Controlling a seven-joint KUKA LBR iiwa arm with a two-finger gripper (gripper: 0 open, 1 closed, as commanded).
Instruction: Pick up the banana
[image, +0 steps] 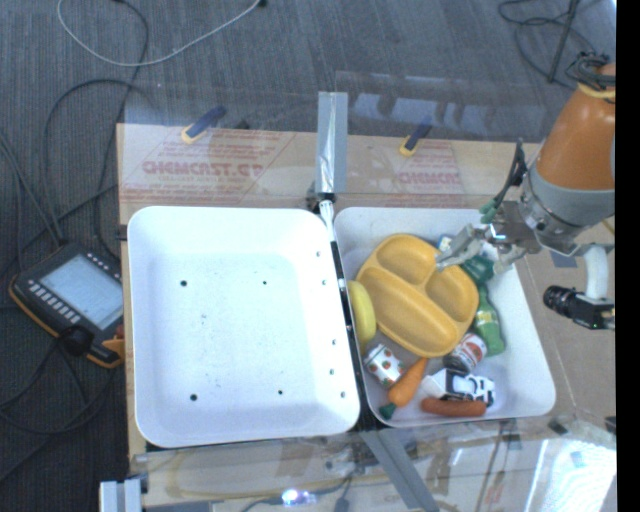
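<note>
Where the counter (140, 170) shows bare beyond the two bins, faint reddish lettering runs across the board behind each bin; too washed out to read for certain. A small can (381, 363) and a second can (468, 352) in the right bin carry red-and-white labels, text too small to make out.

Banana (362, 310): lies in the right bin (535, 385), hard against its left wall, just beside the divider between the bins. Long axis runs roughly near-to-far, with a slight curve; one end points toward the far edge, the other toward the near edge. Its right side is partly tucked under a big yellow-orange lobed toy (420, 292) that fills the bin's middle.

Hand (470, 246): hovers over the far right part of the right bin, above the toy's far right lobe. Fingers appear spread apart, nothing between them. The banana sits to the hand's left and nearer, well apart from it, with the lobed toy between.

Other contents of the right bin: carrot (405, 383), red sausage-shaped piece (452, 406), green bottle (487, 318), a black-and-white item (470, 385), all on the near side. Left bin (150, 400) beside it. Pendant with screen (72, 296) on the floor, far left.
</note>
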